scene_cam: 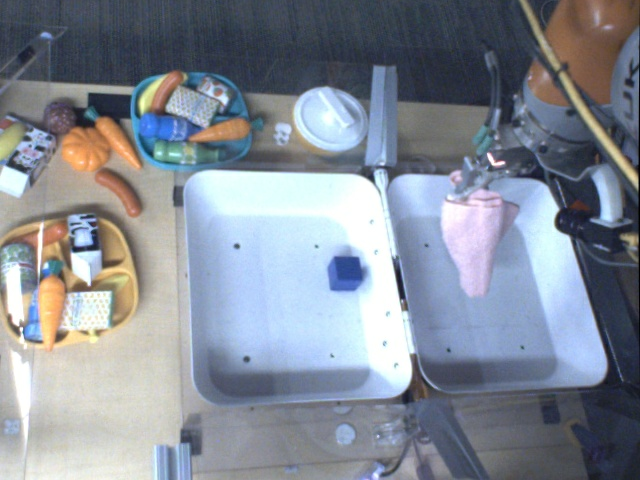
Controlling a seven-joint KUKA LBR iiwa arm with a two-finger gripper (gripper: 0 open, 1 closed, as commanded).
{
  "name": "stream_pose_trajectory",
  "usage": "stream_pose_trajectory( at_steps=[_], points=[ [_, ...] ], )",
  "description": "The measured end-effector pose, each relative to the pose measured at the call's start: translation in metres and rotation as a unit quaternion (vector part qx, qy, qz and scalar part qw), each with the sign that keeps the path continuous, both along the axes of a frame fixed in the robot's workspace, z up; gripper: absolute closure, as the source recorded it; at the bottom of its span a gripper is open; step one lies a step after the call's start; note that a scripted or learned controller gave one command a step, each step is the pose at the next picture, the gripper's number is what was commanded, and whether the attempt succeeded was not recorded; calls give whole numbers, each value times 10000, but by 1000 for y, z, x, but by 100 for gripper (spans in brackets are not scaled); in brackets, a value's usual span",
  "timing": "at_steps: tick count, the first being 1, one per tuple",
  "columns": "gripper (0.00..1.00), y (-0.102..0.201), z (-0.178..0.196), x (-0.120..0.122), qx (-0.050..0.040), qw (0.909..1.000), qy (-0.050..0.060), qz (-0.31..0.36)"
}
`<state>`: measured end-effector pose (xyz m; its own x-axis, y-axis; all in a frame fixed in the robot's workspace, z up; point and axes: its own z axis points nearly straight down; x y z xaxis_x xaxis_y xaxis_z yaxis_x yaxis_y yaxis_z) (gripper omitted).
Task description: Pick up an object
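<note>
Sat alone near the middle of the left bin (215, 218), a small blue cube (346, 272), open white floor on every side. Hung over the right bin (560, 353), toward its far edge, a pink cloth (476, 236), its top pinched between the fingers of the gripper (478, 173). Left bare: the right bin's near half and near corners.

Two bins sitting side by side on counter (150, 368). Cube (345, 272) lying in left bin (290, 288), near centre. Cloth (476, 236) hanging from gripper (478, 171) over right bin (500, 298), rear half.
</note>
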<state>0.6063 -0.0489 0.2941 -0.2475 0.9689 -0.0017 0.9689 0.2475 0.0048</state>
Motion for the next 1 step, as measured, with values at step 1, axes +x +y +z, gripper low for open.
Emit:
stream_pose_trajectory(
  at_steps=[1],
  points=[
    [100, -48, -84, 24, -2, 10000, 24, 30]
  ],
)
